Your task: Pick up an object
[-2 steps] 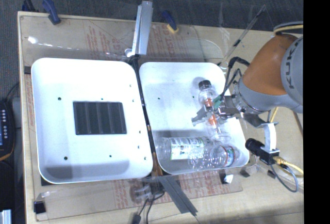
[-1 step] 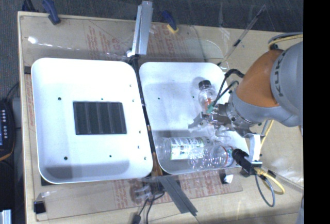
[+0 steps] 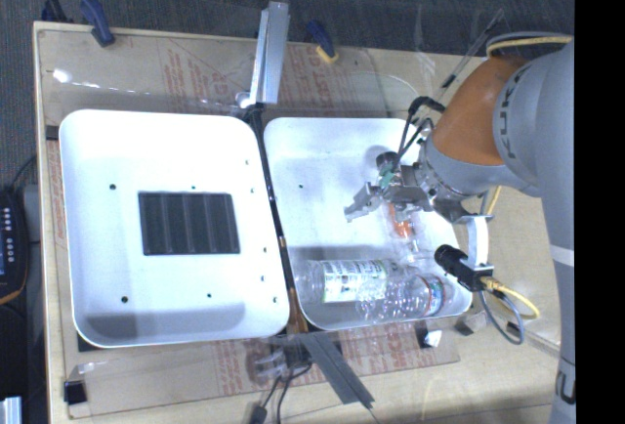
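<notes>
A clear plastic bottle [image 3: 376, 287] with a white label lies on its side along the near wall of the right bin [image 3: 312, 158]. A black ribbed rectangular pad [image 3: 188, 223] lies flat in the middle of the left bin [image 3: 98, 139]. My gripper [image 3: 389, 202] hangs over the right half of the right bin, a little behind the bottle and apart from it. Nothing shows in its grasp. The grey arm with its orange band [image 3: 479, 114] comes in from the right.
A metal bar [image 3: 269, 56] stands at the back between the two bins. Blue clamps [image 3: 98, 21] hold the board's far edge. Cables and a yellow wire [image 3: 503, 300] trail by the right bin's near right corner.
</notes>
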